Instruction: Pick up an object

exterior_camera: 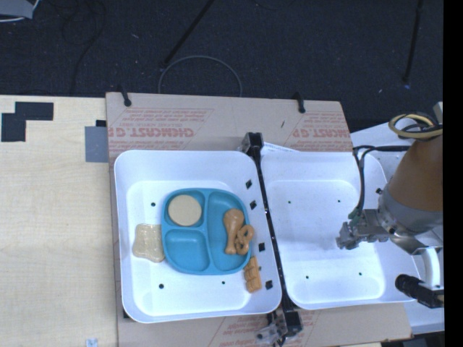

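Objects to pick are all lying in the left white bin, well apart from the grey two-finger gripper, which is hovering over the right white bin; whether its jaws are parted or closed I cannot tell. A blue three-compartment plastic tray is carrying a round tan disc and a brown pretzel-like piece; a pale bread-shaped slice is touching the tray's left edge, and a small orange-brown chunk is lying by its lower right corner.
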You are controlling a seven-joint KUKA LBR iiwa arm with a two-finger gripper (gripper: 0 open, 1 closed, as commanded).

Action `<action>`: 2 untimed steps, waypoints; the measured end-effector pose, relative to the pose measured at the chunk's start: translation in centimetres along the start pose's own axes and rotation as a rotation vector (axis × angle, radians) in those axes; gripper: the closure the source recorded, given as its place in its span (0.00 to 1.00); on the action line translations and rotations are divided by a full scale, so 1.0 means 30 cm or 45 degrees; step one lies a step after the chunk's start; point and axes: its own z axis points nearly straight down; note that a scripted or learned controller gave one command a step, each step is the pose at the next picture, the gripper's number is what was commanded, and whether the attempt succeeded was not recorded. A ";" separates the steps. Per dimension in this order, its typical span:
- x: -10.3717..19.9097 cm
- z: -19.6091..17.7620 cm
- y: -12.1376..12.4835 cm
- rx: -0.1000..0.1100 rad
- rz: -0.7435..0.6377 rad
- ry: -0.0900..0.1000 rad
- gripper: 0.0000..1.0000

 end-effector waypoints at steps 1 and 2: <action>-0.002 -0.158 0.003 -0.002 0.000 -0.001 1.00; 0.168 -0.199 0.030 0.001 -0.005 0.003 1.00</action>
